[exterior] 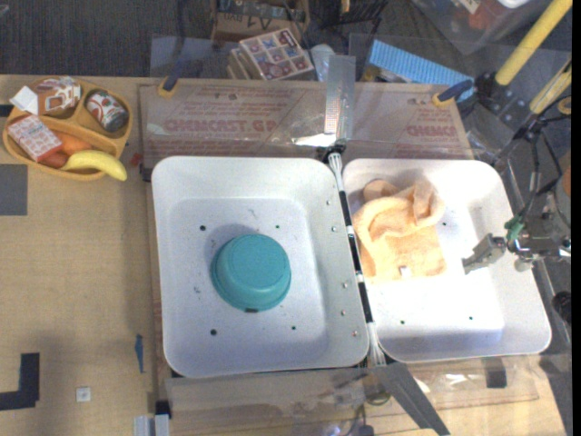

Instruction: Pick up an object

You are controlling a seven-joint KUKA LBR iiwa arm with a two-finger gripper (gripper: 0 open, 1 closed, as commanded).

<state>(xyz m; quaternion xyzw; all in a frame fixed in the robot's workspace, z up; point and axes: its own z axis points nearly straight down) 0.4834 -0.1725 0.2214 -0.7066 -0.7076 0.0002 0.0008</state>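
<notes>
A teal bowl (252, 272) sits upside down in the middle of the left bin (182, 189). A crumpled peach cloth (399, 230) lies in the upper left part of the right bin (481, 325). My gripper (479, 256) hangs over the right bin's right side, just right of the cloth and apart from it, with nothing seen in it. The wrist behind it reaches in from the right edge.
A yellow tray (18, 142) with a banana (95, 163) and food packs stands on the bench at the far left. Cardboard (236, 116) lies behind the bins. Cables and a yellow bar (540, 25) crowd the back right.
</notes>
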